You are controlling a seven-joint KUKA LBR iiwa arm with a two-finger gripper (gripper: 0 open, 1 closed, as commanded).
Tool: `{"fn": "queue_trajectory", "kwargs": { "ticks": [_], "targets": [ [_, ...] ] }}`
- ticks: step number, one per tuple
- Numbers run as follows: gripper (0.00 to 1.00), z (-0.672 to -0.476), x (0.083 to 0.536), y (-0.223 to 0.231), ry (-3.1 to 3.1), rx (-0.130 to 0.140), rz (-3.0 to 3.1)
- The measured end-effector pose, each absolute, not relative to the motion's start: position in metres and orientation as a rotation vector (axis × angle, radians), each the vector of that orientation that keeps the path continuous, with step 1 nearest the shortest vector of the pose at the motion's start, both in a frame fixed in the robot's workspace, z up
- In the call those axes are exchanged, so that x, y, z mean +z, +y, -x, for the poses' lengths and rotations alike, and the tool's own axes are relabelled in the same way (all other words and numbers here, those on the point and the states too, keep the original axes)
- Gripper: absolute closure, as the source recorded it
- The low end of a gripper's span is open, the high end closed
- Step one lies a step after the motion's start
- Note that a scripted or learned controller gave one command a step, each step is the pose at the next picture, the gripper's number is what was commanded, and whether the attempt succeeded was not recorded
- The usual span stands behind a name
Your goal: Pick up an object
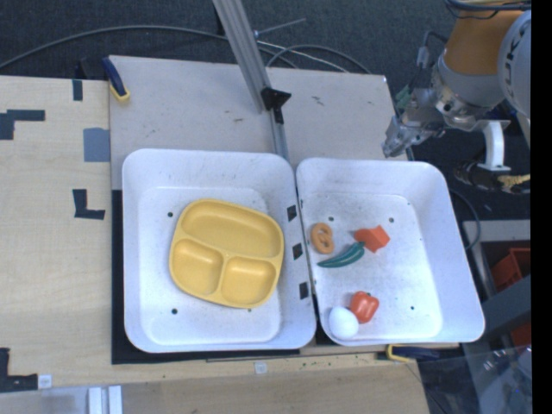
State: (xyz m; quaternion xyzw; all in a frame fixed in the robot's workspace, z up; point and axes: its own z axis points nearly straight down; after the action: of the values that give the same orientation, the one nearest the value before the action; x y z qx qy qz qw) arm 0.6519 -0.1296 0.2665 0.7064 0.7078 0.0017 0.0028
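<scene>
my end effector (398, 141) hangs just beyond the far rim of the right bin (457, 266), over the bare worktop (198, 102), well apart from everything inside the bins. from this angle i cannot tell its state.

two white bins sit side by side, rims touching. count in the left bin (142, 257): one thing, a yellow tray (226, 253) with three compartments, lying flat near the middle.

count in the right bin: five small things.
- one orange ring-shaped piece (322, 238), near the bin's left side.
- one green curved piece (342, 256), like a pepper or bean pod, just beside the ring, its tip close to the orange block.
- one orange-red block (372, 239), to the right of the ring, touching or nearly touching the green piece; i cannot tell which.
- one red pepper-like piece (364, 305), toward the near rim.
- one white egg-shaped piece (343, 323), touching the red piece, near the bin's near left corner.

nothing sits between my fingers in this view. one grey metal bar (243, 37) slants in from the far side, ending near where the bins meet.
</scene>
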Motion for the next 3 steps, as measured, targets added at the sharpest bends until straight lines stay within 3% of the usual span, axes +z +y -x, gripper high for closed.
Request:
{"fn": "queue_trajectory", "kwargs": {
  "ticks": [3],
  "targets": [
    [1.0, -0.563, 0.244, 0.003, 2.23, -0.003, -2.218]
  ]
}}
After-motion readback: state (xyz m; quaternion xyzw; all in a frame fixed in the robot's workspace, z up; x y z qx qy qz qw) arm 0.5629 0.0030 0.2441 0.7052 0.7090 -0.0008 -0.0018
